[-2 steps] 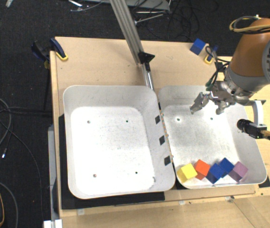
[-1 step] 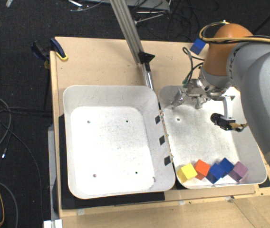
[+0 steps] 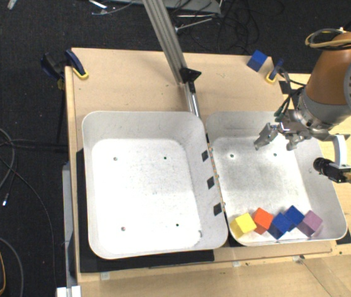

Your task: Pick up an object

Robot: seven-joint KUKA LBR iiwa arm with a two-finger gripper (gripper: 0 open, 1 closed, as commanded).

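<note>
So down at the bottom right of the frame, the right bin [image 3: 324,184] had four cubes huddled along its near edge: yellow cube [image 3: 244,224], orange cube [image 3: 262,219], blue cube [image 3: 286,221] and purple cube [image 3: 311,223], all touching or just beside each other. Further up, the gripper [image 3: 280,137] hung over the bin's far part, fingers spread apart with nothing between them (well apart from the cubes). The arm [image 3: 336,82] had "UK" lettering at the right edge, the rest cut off.
</note>
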